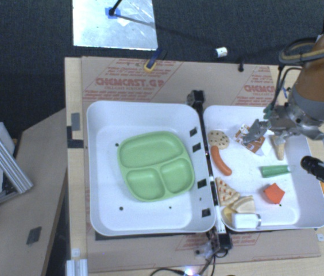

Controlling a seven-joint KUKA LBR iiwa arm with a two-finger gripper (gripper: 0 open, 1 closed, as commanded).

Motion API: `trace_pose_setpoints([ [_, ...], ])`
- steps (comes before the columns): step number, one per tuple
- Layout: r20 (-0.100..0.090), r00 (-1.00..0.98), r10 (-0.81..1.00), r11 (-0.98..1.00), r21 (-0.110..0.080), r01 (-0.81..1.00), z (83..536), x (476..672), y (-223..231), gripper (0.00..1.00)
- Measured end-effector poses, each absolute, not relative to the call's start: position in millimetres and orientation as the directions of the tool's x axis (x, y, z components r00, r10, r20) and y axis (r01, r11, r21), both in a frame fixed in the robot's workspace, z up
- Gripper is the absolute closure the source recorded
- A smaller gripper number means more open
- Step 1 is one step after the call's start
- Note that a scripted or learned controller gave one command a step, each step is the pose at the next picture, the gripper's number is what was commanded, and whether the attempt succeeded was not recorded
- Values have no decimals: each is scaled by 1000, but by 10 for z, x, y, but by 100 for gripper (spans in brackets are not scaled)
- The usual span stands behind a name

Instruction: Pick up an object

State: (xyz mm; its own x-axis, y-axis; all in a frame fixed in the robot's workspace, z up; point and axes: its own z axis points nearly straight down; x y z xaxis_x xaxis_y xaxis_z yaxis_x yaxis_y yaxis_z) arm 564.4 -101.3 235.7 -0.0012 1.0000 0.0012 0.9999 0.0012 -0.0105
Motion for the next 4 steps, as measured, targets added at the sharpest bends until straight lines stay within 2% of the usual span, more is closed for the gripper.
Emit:
trace_pose_setpoints([
  [1, 0, -3, 1000, 3, 1, 1000, 2419, 5667, -1011, 0],
  [2, 0, -1, 1000, 1, -1, 1000, 1990, 5718, -1016, 0],
  [4, 0, -1, 1000, 1, 0, 1000, 884, 5685, -1085, 0],
])
